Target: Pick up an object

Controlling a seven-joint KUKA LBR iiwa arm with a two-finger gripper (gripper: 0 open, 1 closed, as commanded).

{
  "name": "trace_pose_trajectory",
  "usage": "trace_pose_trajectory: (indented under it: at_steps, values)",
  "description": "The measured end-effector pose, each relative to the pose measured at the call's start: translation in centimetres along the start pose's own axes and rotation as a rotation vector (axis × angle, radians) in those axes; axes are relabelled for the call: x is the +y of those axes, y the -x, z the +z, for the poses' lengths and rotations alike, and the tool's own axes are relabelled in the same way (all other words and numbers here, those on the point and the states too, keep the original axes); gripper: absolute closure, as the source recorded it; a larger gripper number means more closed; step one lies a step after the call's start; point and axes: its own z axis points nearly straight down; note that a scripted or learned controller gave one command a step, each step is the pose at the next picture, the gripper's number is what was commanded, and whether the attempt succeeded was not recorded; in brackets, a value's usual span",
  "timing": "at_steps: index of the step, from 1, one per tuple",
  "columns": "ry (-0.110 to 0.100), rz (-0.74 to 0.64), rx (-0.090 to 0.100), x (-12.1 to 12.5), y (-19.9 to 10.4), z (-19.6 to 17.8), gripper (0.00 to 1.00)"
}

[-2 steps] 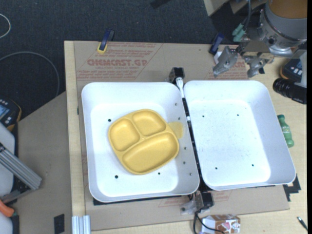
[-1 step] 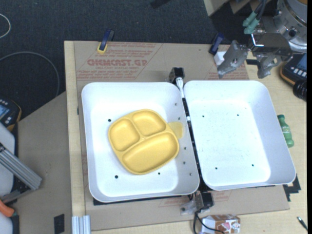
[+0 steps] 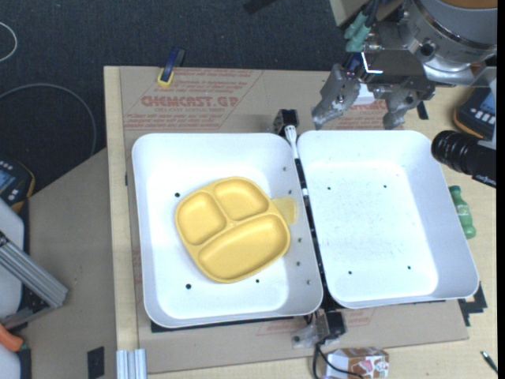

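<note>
Pincer (image 3: 361, 113) is hovering spread and bare over the right bin's (image 3: 442, 283) far rim. I'm seeing the yellow tray (image 3: 232, 229) lying mid left bin (image 3: 154, 212), walls well apart.

dark carpet floor (image 3: 118, 22), brown bench board (image 3: 229, 93)

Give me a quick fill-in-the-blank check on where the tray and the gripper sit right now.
1. The yellow divided tray lies in the ____ bin.
2. The tray has ____ compartments.
3. The gripper hangs above the far rim of the ____ bin.
4. Between its fingers the gripper holds ____.

Missing words: left; three; right; nothing
</note>
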Motion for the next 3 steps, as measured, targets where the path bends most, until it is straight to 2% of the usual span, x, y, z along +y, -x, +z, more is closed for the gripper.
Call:
trace_pose_trajectory:
  at_steps: [1, 2, 3]
  values:
    - [0.001, 0.006, -0.002, 0.2, 0.3, -0.9, 1.0]
    - [-0.014, 0.01, -0.005, 0.0, 0.7, 5.1, 1.0]
    - [-0.016, 0.015, -0.005, -0.1, 6.2, 12.8, 1.0]
